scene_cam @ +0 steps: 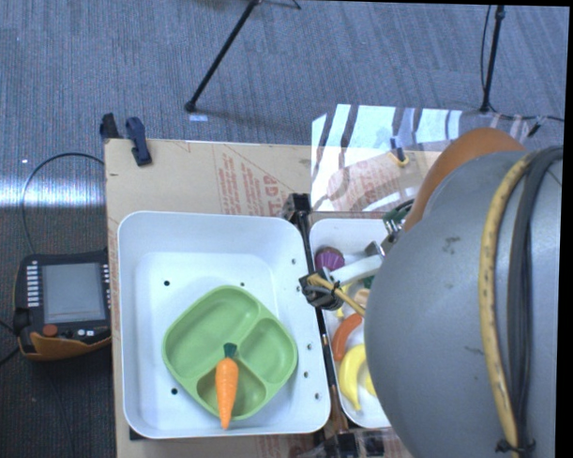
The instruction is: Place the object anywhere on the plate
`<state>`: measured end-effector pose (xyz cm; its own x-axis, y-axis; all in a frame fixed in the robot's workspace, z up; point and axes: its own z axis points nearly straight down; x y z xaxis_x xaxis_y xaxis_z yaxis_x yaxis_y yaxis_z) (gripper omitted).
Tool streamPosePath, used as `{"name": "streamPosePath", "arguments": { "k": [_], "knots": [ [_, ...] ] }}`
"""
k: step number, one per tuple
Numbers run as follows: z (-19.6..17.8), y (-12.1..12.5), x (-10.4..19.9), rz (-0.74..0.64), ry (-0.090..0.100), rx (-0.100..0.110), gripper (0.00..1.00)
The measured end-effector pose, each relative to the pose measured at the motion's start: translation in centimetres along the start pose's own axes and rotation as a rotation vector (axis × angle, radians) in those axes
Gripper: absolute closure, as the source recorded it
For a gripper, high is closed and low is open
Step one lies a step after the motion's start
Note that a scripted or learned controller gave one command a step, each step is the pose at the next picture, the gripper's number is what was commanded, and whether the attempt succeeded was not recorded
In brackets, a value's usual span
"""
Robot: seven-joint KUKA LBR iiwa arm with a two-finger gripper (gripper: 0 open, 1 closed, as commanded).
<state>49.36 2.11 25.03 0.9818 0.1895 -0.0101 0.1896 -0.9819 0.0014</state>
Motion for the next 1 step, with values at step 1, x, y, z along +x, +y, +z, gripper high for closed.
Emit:
{"name": "streamPosePath", "arguments": {
  "k": [1],
  "knots": [
    [2.69, 2.46, 0.94, -0.214, 0.000, 0.006, 1.00]
  ]
}}
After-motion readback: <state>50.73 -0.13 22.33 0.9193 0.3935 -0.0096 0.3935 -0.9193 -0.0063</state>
